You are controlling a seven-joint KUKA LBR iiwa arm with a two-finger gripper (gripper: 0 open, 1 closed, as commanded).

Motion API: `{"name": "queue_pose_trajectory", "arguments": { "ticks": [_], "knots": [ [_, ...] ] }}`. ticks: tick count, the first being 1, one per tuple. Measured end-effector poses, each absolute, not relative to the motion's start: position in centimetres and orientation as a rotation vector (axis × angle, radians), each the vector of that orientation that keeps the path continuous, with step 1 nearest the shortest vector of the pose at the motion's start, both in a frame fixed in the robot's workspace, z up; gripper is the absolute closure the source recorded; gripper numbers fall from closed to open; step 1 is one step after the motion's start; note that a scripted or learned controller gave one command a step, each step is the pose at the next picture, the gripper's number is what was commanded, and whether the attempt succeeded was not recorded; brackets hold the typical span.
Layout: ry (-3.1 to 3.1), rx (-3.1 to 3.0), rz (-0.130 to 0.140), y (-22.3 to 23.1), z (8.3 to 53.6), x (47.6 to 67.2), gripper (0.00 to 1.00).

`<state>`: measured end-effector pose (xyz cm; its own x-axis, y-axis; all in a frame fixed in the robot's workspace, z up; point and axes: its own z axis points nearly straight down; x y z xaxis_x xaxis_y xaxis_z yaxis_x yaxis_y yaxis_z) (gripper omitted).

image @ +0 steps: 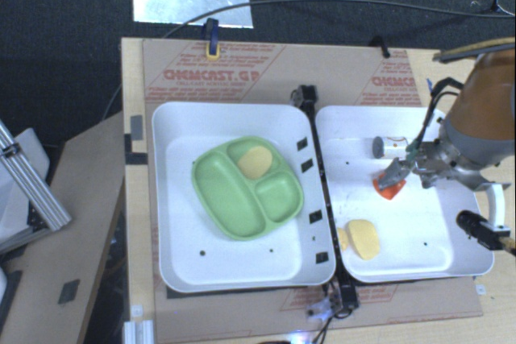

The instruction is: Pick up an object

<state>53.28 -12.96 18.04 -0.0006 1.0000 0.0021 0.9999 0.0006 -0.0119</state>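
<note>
1. Reaching in from the right, the grey arm (484, 105) puts its end effector (401, 171) low over the right bin (451, 250), in the middle of that bin.
2. End effector state: cannot tell, its tips merge with what lies under them.
3. Orange-red object (390, 188) sits directly at the end effector's tip, touching or just below it; whether it is pinched cannot be told.
4. White cylinder with a grey end (389, 147) lies just behind the end effector, toward the bin's back wall.
5. Yellow piece (361, 238) lies near the right bin's front-left corner, well apart from the end effector.
6. Left bin (181, 254) holds a green divided plate (230, 201) with another yellow piece (255, 162) in its upper compartment.
</note>
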Motion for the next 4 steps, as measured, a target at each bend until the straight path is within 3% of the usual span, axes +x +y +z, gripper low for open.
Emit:
{"name": "queue_pose_trajectory", "arguments": {
  "ticks": [1, 3, 4],
  "knots": [
    [-2.226, -2.218, -0.001, -12.9, 18.7, 53.5, 0.00],
    [-2.223, -2.221, -0.002, -13.2, 8.6, 54.5, 0.00],
    [-2.222, -2.223, -0.002, -13.2, 8.5, 54.5, 0.00]
  ]
}}
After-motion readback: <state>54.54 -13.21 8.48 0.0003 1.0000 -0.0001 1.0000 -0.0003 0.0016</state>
